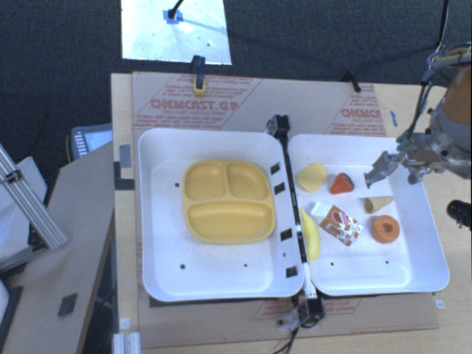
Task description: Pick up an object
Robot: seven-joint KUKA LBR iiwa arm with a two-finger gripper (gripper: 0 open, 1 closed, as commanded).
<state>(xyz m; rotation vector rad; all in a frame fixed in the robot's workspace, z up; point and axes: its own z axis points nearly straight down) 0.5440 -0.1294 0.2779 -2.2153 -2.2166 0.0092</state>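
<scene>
The right bin (pixel 420 260) holds several small toys. A pale yellow lemon-like piece (pixel 313 177) lies near the divider, with a red wedge (pixel 341 184) beside it. A tan cone (pixel 377 203) lies just above an orange ring (pixel 385 228). A white and red carton (pixel 339 223) sits mid-bin, and a yellow banana (pixel 310 236) lies along the left wall. My gripper (pixel 382 169) hangs over the bin's upper right part, above and between the red wedge and the cone, with nothing visibly in it.
In the left bin (pixel 158 220) lies a yellow sectioned plate (pixel 227 200). A black divider strip (pixel 289 198) runs between the bins. The arm (pixel 451 116) comes in from the right. A silver sheet (pixel 175 19) lies behind the bench.
</scene>
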